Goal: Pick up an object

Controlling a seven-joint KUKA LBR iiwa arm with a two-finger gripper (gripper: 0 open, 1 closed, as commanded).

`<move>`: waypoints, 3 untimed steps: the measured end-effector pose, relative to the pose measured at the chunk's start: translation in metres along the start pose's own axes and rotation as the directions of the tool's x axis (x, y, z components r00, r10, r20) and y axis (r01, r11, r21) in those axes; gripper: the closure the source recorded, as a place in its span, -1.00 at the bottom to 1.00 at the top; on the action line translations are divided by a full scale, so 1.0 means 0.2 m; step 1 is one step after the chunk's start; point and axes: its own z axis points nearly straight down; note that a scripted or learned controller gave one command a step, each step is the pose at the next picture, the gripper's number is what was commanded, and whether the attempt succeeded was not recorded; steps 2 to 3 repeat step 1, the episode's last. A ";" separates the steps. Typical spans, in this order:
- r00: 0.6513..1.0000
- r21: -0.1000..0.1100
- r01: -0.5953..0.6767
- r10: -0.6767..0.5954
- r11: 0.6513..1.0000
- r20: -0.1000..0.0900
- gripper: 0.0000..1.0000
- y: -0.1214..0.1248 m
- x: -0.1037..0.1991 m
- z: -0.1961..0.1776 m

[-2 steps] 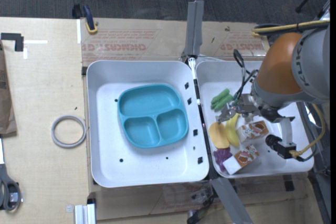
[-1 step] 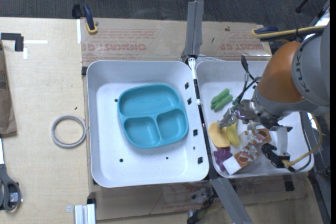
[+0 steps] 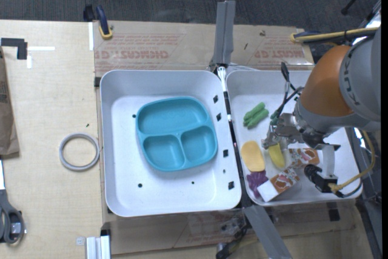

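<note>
In the right bin [image 3: 339, 197] lie a green pod-shaped piece [image 3: 255, 114], a yellow-orange oval [image 3: 253, 155], a small yellow-green piece [image 3: 276, 157], a purple bunch [image 3: 256, 179] and a printed packet [image 3: 282, 181]. My gripper [image 3: 276, 140] hangs low in that bin, right over the top end of the yellow-green piece, with the arm's orange band [image 3: 324, 91] above it. The gripper body hides where it meets the piece.
The left bin [image 3: 118, 191] holds a blue divided plate [image 3: 176, 133]. On the bench to the left lie a grey tape ring [image 3: 79, 150] and scissors [image 3: 9, 221]. A metal divider post [image 3: 224, 33] stands between the bins at the back. Cables [image 3: 348, 182] trail by the right bin's near corner.
</note>
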 end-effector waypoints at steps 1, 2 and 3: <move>0.996 -0.003 0.087 -0.087 0.996 0.003 1.00 0.17 0.31 -0.68; 0.996 -0.003 0.087 -0.087 0.996 0.003 1.00 0.17 0.31 -0.68; 0.996 -0.003 0.087 -0.087 0.996 0.003 1.00 0.17 0.31 -0.68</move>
